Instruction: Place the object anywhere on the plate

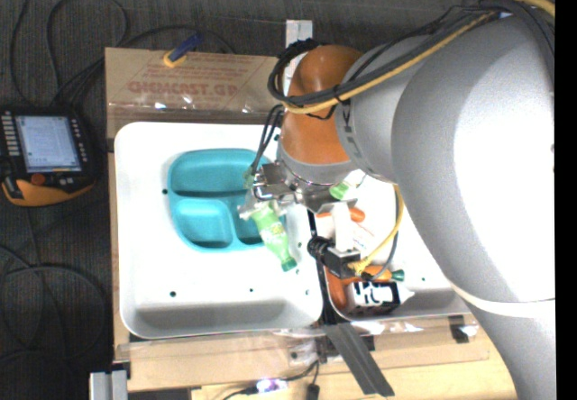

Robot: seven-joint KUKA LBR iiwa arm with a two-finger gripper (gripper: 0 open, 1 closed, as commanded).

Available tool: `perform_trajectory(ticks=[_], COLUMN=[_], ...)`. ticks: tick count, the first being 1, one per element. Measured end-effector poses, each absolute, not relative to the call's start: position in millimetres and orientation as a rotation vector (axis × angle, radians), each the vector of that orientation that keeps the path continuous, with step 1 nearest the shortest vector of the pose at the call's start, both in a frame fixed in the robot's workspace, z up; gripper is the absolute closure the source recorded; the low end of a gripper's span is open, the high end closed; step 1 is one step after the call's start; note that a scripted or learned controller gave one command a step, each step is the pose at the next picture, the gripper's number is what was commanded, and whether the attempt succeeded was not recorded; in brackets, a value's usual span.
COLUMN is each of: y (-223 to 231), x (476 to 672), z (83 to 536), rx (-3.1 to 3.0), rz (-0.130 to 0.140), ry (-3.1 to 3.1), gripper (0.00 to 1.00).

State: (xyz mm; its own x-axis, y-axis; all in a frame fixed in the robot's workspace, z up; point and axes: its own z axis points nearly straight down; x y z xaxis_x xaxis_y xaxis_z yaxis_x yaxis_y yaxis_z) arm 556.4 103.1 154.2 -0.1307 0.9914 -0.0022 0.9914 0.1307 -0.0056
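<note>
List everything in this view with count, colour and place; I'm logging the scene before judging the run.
divided plate: one, teal, in the left bin
green object: one, translucent green, at the plate's right edge, just below the gripper; whether it is held cannot be told
left bin: one, white, left half of the bench
right bin: one, white, largely hidden by the arm
small items: several, orange, green and white, in the right bin
teach pendant: one, black and orange, on the floor at left
arm: one, grey with orange band, from the right
gripper: one, over the plate's right edge
</note>
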Motion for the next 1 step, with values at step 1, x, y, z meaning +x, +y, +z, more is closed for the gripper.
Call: perform_trajectory(ticks=[1], y=[103.2], x=[556.5], z=[154.3], rx=[-2.070], rz=[0.008], ry=[-2.360], gripper=[0.00])
